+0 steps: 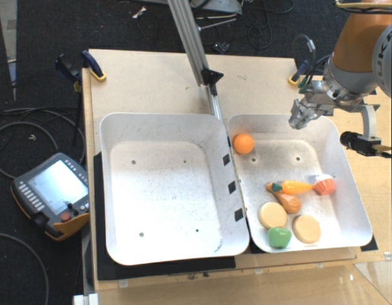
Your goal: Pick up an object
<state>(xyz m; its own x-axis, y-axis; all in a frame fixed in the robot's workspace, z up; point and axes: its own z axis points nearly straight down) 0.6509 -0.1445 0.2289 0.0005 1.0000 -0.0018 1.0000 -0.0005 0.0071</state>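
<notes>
Hovering above the right bin's far rim, target not yet chosen.
Whether the pincer (302, 121) is open I cannot tell; nothing shows in it. The orange ball (243, 143) lies apart near the divider in the right bin (354, 199), likely the easiest pick: descend straight, centred.

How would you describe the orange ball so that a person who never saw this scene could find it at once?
Look at the right bin of the two white bins on the bench. The orange ball lies alone near its far left corner, close to the wall shared with the left bin. It is the only plain round orange thing, apart from the toy food cluster at the near side.
</notes>
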